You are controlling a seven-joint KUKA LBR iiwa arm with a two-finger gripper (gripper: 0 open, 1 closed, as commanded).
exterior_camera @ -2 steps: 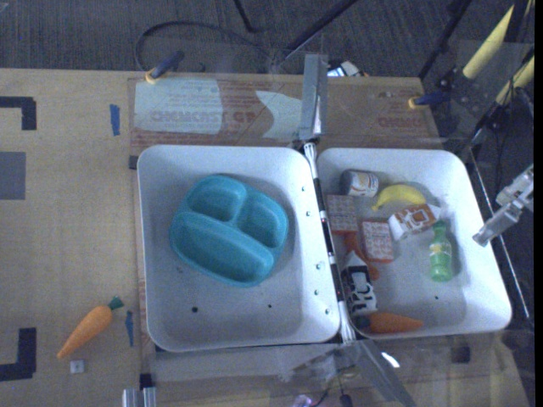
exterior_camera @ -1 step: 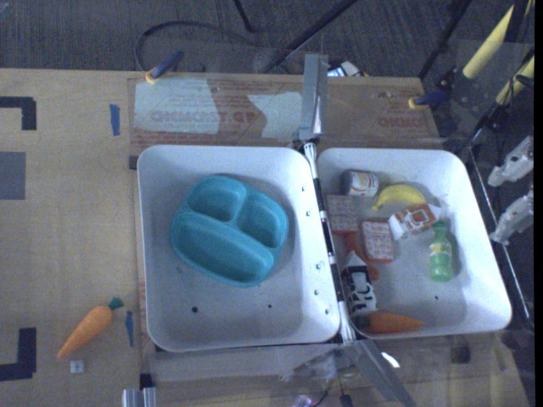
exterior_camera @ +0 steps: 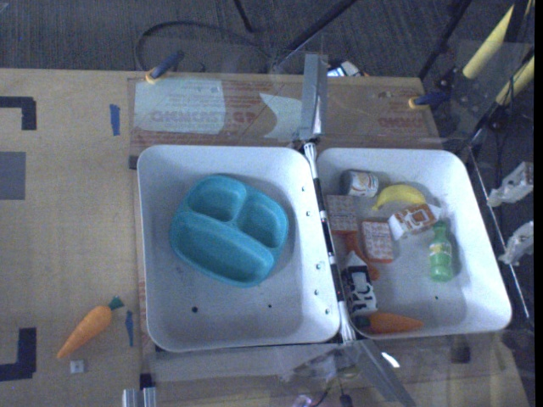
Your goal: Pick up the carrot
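A carrot [exterior_camera: 85,329] with a green top lies on the wooden bench [exterior_camera: 59,227], left of and below the blue plate [exterior_camera: 229,228], outside the white bin [exterior_camera: 161,312] that holds the plate. Nothing sits on it. Right of the plate, the other bin [exterior_camera: 484,312] holds a second carrot [exterior_camera: 392,321], touching a black box [exterior_camera: 360,291], near a banana [exterior_camera: 399,196] and a green bottle [exterior_camera: 439,253]. I cannot tell if the gripper is spread or pressed together.

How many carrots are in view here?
2. One carrot lies on the bench left of the left bin; another carrot lies in the right bin, near its front edge. Clutter could hide more.
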